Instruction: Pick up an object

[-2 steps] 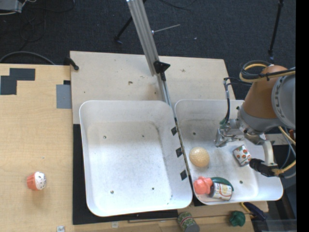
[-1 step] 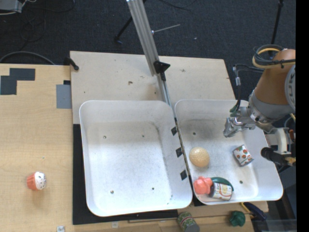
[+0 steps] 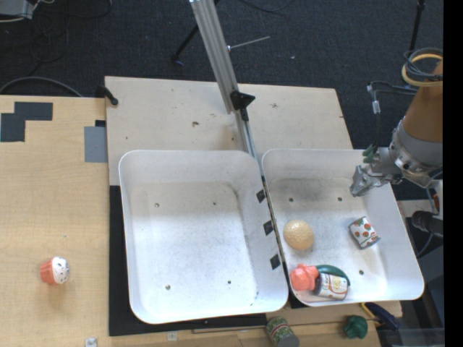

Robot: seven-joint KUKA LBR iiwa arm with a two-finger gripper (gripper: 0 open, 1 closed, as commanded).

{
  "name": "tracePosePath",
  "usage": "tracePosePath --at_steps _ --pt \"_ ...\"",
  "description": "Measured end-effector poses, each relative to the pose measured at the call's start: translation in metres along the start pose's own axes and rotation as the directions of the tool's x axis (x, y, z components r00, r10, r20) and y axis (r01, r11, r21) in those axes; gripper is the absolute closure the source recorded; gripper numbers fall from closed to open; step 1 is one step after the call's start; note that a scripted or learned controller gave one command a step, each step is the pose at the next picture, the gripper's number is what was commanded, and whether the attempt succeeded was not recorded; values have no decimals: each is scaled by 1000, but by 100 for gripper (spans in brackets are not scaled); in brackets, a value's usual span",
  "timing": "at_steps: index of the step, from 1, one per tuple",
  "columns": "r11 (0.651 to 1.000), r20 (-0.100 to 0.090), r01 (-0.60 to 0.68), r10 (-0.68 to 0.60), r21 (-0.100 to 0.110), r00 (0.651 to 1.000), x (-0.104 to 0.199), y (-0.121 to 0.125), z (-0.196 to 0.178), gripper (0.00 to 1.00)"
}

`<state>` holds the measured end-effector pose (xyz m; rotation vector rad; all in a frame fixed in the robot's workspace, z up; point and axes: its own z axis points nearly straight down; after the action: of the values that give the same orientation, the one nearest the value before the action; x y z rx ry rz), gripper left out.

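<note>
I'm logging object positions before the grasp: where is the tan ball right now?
The tan ball lies in the right bin, near its left wall, just above the red-capped bottle and left of the small patterned box.

The arm (image 3: 423,132) runs off the right edge, and the gripper (image 3: 361,181) looks too blurred to read.

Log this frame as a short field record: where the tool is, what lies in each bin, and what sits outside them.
tool: at the right bin's upper right rim, nothing seen between its fingers
right bin: tan ball, small patterned packet, bottle with red cap
left bin: no objects seen
outside bins: red and white figure on the wooden surface at left; green item below the right bin
pick status: not yet done
</note>
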<state>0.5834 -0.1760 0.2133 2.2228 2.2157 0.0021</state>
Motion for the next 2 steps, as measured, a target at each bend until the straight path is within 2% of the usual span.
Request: tracePosePath --at_steps 1,2 --pt "1000 -1 3 -3 2 1000 -1 0 -26 100" --pt "1000 -4 7 -7 6 1000 49 0 -34 100"
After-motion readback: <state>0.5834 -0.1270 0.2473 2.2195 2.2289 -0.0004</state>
